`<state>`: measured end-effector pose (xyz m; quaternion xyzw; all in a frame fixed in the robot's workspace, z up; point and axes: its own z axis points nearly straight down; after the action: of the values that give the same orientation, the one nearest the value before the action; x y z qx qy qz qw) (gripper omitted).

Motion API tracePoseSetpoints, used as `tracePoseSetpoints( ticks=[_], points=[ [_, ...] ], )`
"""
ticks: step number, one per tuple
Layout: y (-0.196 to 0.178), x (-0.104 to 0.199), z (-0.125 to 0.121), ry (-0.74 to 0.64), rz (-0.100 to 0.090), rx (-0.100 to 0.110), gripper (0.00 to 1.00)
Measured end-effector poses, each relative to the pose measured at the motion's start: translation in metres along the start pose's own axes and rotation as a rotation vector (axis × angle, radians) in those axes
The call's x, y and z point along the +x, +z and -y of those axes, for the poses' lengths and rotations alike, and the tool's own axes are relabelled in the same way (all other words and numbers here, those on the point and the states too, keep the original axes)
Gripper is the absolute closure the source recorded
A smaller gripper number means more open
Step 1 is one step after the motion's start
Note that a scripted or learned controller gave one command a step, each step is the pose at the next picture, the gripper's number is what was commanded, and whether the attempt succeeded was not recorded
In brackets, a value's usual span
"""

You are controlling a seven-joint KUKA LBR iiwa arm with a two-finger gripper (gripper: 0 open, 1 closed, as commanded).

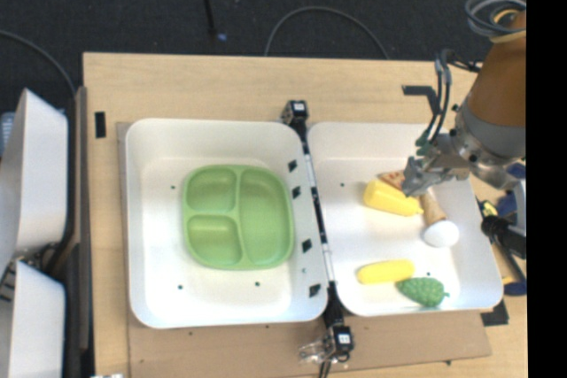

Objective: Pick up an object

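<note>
Bench: a light wooden bench top (pixel 213 84) carries 2 shallow white bins side by side, joined along a dark clipped seam down the middle.
Floor: dark carpet lies beyond the bench, with thin black cables (pixel 319 22) running across it.
Left side: a white box-like shape (pixel 35 173) stands just off the bench's left edge.
Left bin: the left bin (pixel 151 288) holds 1 green divided tray (pixel 237 217) with 3 compartments, lying flat near the bin's centre.
Right bin: the right bin (pixel 354 150) holds 4 items, all in its right and lower part.
Arm: the grey arm (pixel 496 115) with its orange band comes in from the right, over the right bin's upper right corner.
Gripper: the gripper (pixel 416 180) sits low at the right end of a yellow wedge (pixel 390 197).
Fingers: I cannot tell how far apart they are, nor whether anything lies between them; the dark tips blur into the wedge's edge.
Wooden piece: a white ball on a tan handle (pixel 437 226) lies just right of the wedge, below the gripper.
Front items: a yellow banana-like piece (pixel 384 272) and a green leafy piece (pixel 422 291) lie close together near the front rim.
Open room: the right bin's left half and upper left area are bare white floor; the front items sit close to the rim.
</note>
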<state>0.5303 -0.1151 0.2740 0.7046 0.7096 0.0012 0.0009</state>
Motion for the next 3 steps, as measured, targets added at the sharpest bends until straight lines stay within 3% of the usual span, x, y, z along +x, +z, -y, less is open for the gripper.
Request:
tracePoseSetpoints(
  ticks=[3],
  points=[
    [0.007, 0.114, -0.084, 0.001, 0.000, 0.000, 1.00]
  ],
)
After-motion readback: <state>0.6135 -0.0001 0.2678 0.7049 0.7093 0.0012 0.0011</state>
